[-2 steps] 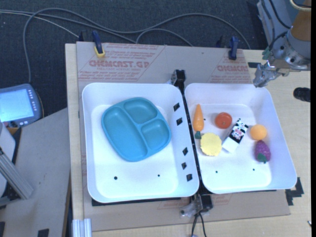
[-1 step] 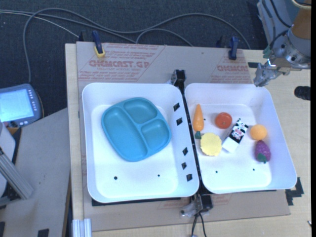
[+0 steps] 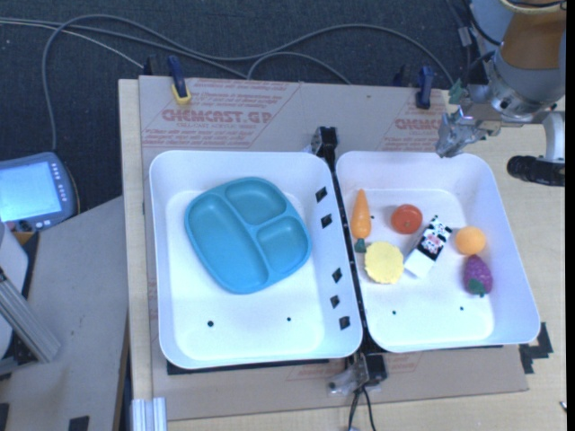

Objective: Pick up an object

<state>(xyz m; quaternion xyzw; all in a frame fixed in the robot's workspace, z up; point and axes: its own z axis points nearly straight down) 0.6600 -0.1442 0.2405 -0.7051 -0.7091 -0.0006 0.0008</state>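
Grey arm [image 3: 530, 25], orange band

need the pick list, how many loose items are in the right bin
6 in the right white bin: orange carrot, red tomato, black-and-white carton, yellow round piece, orange ball, purple grape bunch. None looks hidden.

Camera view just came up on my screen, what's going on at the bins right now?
The arm has its gripper up at the far rim of the right bin, above the toys and with nothing between its fingers. In that bin lie a carrot, a red tomato, a yellow round piece, a small black-and-white carton, an orange and a purple fruit. The left bin holds a blue divided plate. Nothing has been picked up yet.
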